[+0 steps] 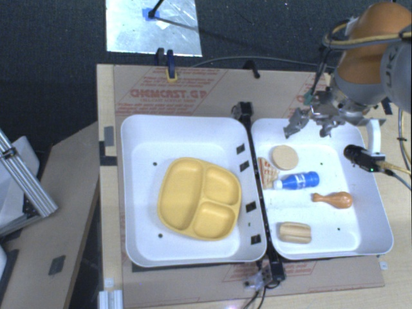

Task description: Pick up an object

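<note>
1. You see the arm [370,50] coming in from three o'clock, its orange band high at the upper right, with the gripper [309,125] hanging over the twelve o'clock rim of the right bin [380,227].
2. The jaws stand apart with nothing between them; the two fingertips [291,129] point down toward seven o'clock, though the view is too coarse for you to judge how wide the gap is.
3. In the right bin, the round tan disc [284,156] lies just below the jaws, toward six o'clock of them.
4. At six o'clock of the disc lies the blue bottle [297,181] on its side, white cap toward nine o'clock.
5. A striped, shell-like piece [266,171] sits at nine o'clock of the disc, against the bin's left wall.
6. The brown drumstick-shaped toy [334,199] lies at four o'clock of the bottle.
7. The tan bread-like block [294,232] rests near the bin's six o'clock edge.
8. The left bin [138,172] holds a yellow divided tray [199,198].
9. Both bins sit side by side on the counter [122,89].
</note>
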### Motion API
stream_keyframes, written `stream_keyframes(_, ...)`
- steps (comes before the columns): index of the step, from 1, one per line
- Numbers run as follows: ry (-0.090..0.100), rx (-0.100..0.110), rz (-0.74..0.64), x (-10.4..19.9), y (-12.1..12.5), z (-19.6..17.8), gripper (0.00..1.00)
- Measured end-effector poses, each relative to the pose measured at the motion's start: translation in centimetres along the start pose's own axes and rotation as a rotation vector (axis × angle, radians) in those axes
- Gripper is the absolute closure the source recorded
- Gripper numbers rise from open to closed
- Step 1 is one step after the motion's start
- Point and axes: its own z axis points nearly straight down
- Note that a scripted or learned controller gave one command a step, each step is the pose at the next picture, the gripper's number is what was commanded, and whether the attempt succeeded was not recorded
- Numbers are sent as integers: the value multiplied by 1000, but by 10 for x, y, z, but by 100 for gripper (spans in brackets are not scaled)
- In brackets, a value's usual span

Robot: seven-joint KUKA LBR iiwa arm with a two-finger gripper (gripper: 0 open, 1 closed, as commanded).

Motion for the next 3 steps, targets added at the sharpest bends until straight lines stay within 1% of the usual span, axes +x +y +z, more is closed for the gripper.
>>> stream_keyframes(1, -1, -12, -2, 0, 2, -7, 0)
stream_keyframes(2, 0, -8, 0, 3, 0, 55, 0)
stream_keyframes(3, -1, -9, 0, -1, 0, 116, 0)
